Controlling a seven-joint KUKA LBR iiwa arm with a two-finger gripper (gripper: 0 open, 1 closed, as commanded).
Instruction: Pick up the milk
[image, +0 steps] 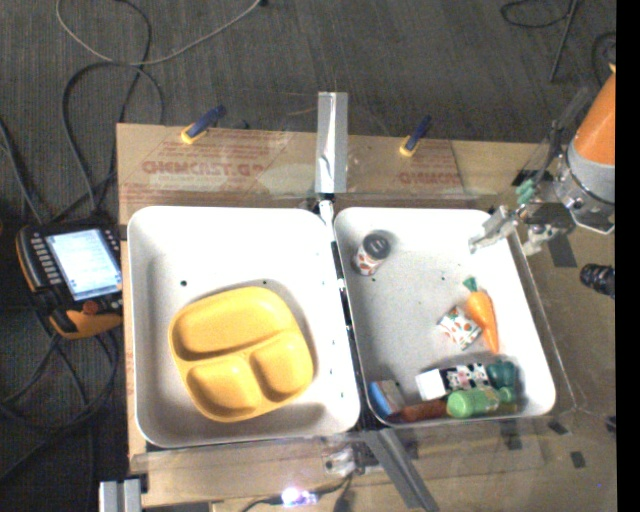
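In the camera view the gripper (497, 229) hung over the right bin (420, 290) at its upper right rim, with nothing visibly held; whether it was spread or pressed together could not be told. The milk (459, 328), a small printed carton, lay tilted just left of the carrot (483, 311), below and slightly left of the gripper, well apart from it.

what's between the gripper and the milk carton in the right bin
In the camera view, the carrot lies between the gripper and the milk carton, beside the carton; above the carrot is bare floor of the right bin.
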